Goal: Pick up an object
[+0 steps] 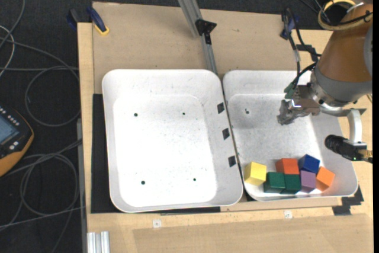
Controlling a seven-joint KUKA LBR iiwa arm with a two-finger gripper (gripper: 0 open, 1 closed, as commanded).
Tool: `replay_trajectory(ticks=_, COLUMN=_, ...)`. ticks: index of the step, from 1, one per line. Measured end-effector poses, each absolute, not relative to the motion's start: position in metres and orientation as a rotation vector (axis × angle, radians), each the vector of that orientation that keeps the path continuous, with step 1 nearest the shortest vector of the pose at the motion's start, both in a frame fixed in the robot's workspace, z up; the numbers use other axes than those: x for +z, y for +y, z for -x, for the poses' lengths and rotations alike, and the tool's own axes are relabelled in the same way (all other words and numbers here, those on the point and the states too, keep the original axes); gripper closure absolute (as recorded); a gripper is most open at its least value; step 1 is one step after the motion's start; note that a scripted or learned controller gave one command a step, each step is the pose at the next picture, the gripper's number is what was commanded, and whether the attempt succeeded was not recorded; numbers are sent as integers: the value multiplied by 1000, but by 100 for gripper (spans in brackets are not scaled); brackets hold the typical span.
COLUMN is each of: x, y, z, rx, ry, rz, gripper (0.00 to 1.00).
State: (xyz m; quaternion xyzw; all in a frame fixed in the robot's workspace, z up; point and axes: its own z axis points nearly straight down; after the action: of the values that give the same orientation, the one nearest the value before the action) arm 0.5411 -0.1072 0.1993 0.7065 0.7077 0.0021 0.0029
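Note:
Several small blocks lie bunched at the near edge of the right bin point(260, 127): a yellow block point(256, 172), a green block point(282, 182), a red-orange block point(289, 166), a blue block point(309, 162), a purple block point(308, 179) and an orange block point(325, 176). My gripper point(287, 115) hangs over the middle of the right bin, well behind the blocks and apart from them. Nothing shows between its fingers.
The left bin point(118, 145) lies beside the right one, split from it by a rim with black clips point(225, 133). A slanted metal pole point(189, 3) rises behind the bins. Cables and a clamp point(288, 26) sit near the back right.

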Motion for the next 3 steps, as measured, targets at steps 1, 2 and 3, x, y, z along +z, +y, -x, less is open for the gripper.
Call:
replay_trajectory(ticks=1, x=254, y=-107, z=-543, rx=8, ry=2219, rz=-2214, gripper=100)
replay_trajectory(ticks=2, x=244, y=-63, z=-566, rx=3, ry=2227, rz=-2214, gripper=100)
replay_trajectory(ticks=3, x=250, y=-10, z=-593, rx=6, ry=2229, rz=-2212, gripper=100)
